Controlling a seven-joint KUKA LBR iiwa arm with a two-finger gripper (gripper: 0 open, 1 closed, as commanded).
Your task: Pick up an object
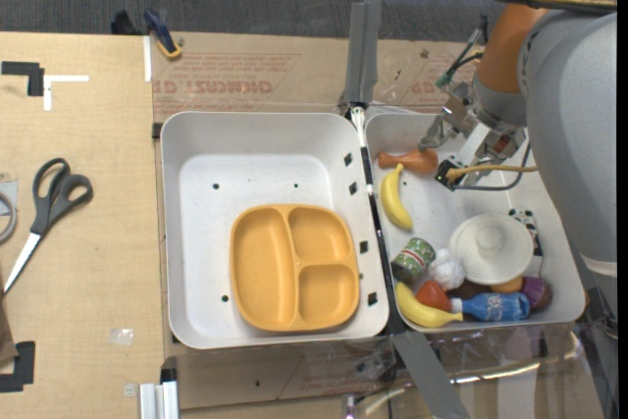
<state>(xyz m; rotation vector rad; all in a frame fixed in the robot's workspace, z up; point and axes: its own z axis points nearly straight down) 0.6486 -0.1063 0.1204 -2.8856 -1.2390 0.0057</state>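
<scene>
My gripper [439, 140] hangs over the back of the right bin [555, 229], just right of an orange carrot-shaped toy [404, 159] lying by the bin's back left corner. Whether it touches the toy is not clear. A yellow banana [394, 198] lies just in front of the toy, along the left wall. Further forward are a green-labelled can [414, 256], a white upturned bowl [491, 246], a white crumpled piece [447, 269], a second banana [424, 307], a red piece [435, 294], a blue bottle [497, 307] and a purple piece [536, 289].
The left bin [196, 172] holds a yellow divided plate [293, 266]. Scissors [47, 201] lie on the wooden bench at the far left. My grey arm with its orange band [512, 34] covers the right bin's far right side.
</scene>
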